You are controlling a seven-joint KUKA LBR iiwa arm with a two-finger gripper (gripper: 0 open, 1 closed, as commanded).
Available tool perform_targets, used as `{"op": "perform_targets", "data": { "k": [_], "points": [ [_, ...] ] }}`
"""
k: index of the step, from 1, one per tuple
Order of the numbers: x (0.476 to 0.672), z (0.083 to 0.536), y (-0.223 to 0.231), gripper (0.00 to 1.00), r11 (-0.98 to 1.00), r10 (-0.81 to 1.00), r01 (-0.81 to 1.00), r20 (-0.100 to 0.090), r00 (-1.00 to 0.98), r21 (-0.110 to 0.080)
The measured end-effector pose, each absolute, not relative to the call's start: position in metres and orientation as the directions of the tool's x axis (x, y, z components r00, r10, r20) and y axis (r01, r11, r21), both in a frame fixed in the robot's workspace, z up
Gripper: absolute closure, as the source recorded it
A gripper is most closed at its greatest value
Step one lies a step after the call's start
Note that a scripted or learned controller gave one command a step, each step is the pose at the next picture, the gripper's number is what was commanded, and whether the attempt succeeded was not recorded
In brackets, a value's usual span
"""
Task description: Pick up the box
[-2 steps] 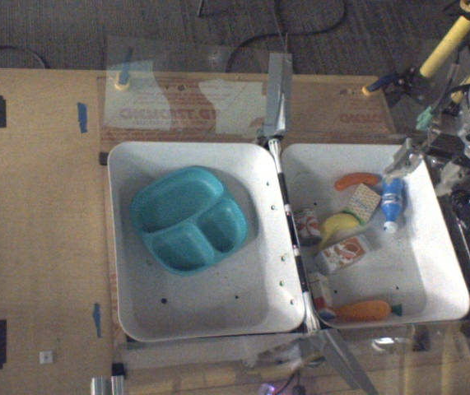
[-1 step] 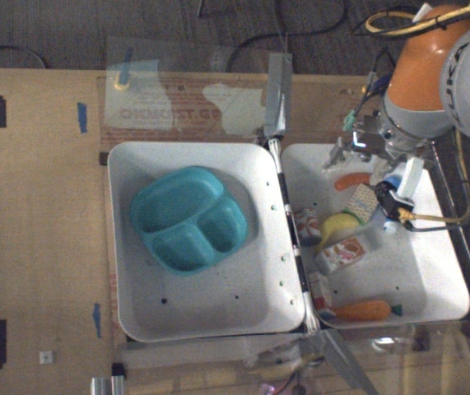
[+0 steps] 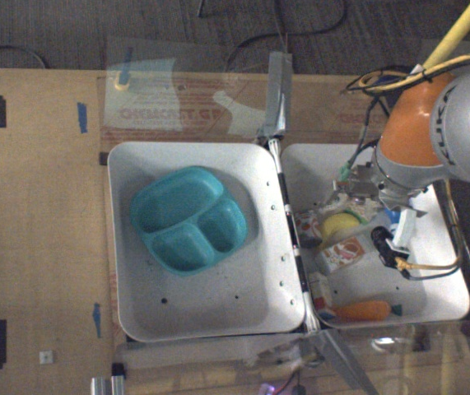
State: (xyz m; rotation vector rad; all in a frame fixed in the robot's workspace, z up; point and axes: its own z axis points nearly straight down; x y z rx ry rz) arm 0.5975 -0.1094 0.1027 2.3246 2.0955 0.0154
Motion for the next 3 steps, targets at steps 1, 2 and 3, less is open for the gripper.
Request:
{"op": "perform_targets", "data": {
  "k": [1,2,3],
  "points": [
    [0.547,0.095,-0.152,0.0,-0.109,0.994,0.994,-0.003,0.109,0.029],
    [0.614,0.093,-0.186,0.0,-0.198,0.98,0.98,0.014,0.198,-0.019],
    [0.618,0.105,-0.189,1.0,-0.197,0.98,0.98,0.005,0.197,-0.006]
  ]
}}
